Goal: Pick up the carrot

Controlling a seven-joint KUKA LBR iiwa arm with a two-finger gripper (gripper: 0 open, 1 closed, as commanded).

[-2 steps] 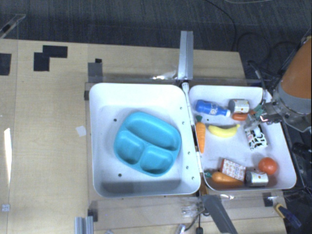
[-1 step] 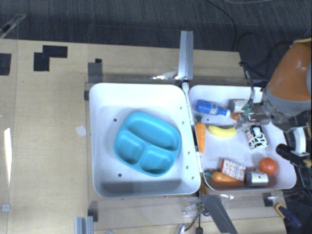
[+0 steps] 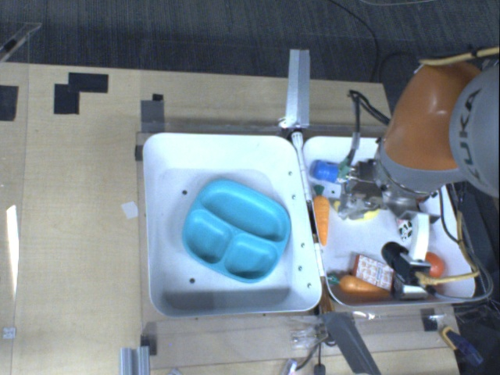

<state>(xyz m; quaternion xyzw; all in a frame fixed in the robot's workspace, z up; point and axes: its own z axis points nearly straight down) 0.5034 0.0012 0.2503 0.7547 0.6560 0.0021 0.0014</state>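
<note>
The arm [image 3: 426,123] comes in from the right and leans over the far right corner of the right bin [image 3: 348,248]. Its orange band bulges above that corner. The grey wrist below the band bends down and toward the left. At its end the claw [image 3: 353,198] hangs over the upper middle of the right bin, pointing down toward the bin floor. From this angle the metal parts of the claw blur together, so I cannot tell whether it is wide or narrow. Nothing can be seen held in it.

The carrot [image 3: 321,219] lies in the right bin, along the bin's left wall, with its length running up and down the picture. It is just to the left of the claw, a little lower, and apart from it.

A small yellow thing [image 3: 363,214] lies just under the claw. A blue thing [image 3: 323,170] sits near the bin's upper left corner, above the carrot. Near the lower edge of the same bin lie a small printed carton [image 3: 372,270] and, touching it, an orange-brown lump [image 3: 361,287]. A round red thing [image 3: 435,265] is farther right.

The left bin [image 3: 168,209] holds a blue divided plate [image 3: 234,229], set at a slant. Both bins rest on the pale bench [image 3: 78,209].
</note>
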